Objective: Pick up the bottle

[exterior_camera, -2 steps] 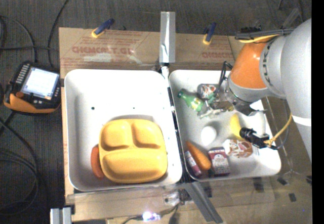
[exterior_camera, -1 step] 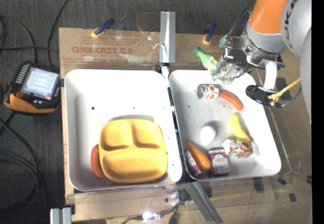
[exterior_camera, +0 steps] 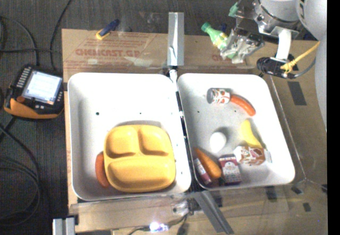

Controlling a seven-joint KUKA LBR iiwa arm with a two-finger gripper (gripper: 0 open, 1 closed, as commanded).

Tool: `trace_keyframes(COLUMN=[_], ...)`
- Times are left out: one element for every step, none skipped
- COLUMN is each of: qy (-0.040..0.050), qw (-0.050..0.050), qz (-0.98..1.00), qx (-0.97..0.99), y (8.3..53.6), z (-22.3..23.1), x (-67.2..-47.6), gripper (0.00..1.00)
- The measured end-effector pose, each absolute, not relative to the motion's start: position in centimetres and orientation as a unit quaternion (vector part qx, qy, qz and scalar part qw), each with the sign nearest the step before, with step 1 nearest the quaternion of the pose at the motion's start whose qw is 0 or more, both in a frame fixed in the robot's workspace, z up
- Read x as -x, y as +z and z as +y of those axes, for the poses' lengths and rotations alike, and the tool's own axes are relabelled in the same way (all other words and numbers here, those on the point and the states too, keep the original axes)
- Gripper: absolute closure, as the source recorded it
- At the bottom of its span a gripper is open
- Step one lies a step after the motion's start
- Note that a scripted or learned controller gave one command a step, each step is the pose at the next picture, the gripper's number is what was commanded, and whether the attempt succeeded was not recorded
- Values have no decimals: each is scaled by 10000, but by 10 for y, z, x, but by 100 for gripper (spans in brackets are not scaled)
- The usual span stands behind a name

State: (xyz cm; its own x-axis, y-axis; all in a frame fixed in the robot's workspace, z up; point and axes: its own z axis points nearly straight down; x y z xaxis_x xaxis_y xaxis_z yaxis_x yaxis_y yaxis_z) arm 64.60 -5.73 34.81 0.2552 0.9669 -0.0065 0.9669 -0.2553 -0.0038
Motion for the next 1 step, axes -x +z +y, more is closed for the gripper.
trace_keyframes(qy=[-43], qw=[-7], qz=[6033], qx=[-7975], y=[308], z=[-10], x=[-568], gripper=[100])
